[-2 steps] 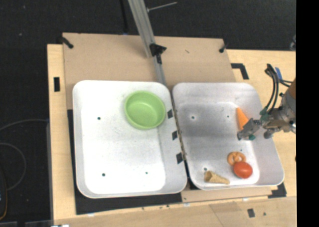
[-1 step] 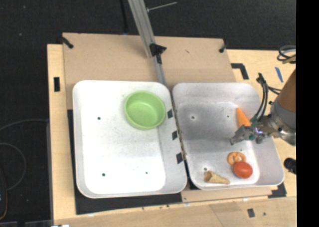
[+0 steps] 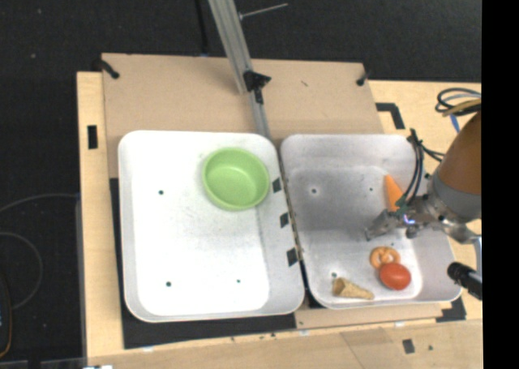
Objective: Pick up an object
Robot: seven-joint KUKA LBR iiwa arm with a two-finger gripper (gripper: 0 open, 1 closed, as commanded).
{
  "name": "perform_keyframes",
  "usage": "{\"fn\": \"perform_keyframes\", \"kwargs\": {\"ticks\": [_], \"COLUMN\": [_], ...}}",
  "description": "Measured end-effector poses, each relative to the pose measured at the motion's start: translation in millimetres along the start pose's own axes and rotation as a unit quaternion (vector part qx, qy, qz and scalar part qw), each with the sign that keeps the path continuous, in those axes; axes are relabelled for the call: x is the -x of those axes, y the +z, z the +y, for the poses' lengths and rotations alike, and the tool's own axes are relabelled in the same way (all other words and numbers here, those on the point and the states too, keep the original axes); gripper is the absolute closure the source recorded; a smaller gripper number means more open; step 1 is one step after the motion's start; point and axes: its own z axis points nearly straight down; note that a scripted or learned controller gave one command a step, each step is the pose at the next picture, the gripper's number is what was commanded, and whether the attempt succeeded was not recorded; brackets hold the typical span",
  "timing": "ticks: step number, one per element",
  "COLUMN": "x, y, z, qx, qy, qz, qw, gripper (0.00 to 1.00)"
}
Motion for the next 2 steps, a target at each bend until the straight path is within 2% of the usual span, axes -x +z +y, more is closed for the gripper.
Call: {"fn": "perform_keyframes", "kwargs": {"ticks": [1, 2], "x": [1, -3], "y": [-11, -73], "z": [1, 8], "qx": [0.002, 0.004], "qy": [0.002, -0.003], "qz": [0.0, -0.001], "qw": [1.0, 1.0], "gripper": [1.0, 1.0]}}
